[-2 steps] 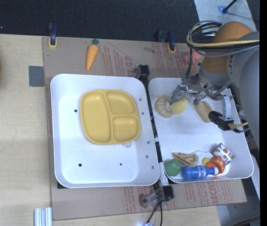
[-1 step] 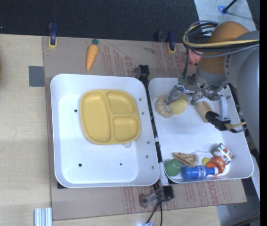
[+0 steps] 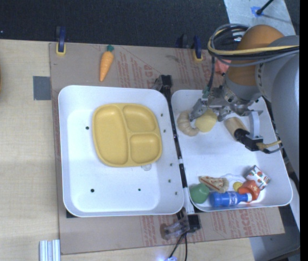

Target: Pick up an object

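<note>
From my seat the gripper (image 3: 207,109) sits low in the far part of the right white bin (image 3: 219,155), and I cannot tell how the claw is set. Just beneath it lies a small pale yellow rounded toy, lemon-like (image 3: 206,122), touching a tan croissant-shaped toy (image 3: 186,125) on its left. I judge the yellow piece light, stiff and smooth, so likely to slip or roll; I would pinch across its middle, clear of the croissant. At the bin's near edge sit a green ball (image 3: 199,193), a blue bottle (image 3: 227,200) and other toys. The left bin (image 3: 77,145) bears a yellow divided plastic plate (image 3: 126,133).
</note>
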Controlling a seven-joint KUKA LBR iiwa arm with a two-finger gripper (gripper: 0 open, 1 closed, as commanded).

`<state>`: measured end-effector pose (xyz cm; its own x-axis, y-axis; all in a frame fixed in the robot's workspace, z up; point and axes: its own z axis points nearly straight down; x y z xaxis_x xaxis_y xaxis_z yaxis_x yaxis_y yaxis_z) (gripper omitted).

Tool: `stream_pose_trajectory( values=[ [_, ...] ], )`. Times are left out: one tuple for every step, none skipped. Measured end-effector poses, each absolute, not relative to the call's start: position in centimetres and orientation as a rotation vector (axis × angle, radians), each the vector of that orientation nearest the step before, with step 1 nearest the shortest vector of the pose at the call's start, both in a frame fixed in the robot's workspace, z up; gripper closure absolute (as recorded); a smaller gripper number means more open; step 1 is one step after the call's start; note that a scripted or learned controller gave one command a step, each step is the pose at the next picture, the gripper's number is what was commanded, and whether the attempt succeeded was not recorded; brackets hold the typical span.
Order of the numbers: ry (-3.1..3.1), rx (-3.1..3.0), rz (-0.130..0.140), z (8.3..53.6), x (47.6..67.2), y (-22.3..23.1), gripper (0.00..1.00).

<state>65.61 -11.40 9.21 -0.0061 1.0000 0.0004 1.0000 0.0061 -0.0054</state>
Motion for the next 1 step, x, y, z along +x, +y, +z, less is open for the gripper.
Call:
stream_pose_trajectory(
  values=[
    [-2.224, -2.222, 0.003, 9.28, 65.64, -15.51, 0.0]
  ],
)
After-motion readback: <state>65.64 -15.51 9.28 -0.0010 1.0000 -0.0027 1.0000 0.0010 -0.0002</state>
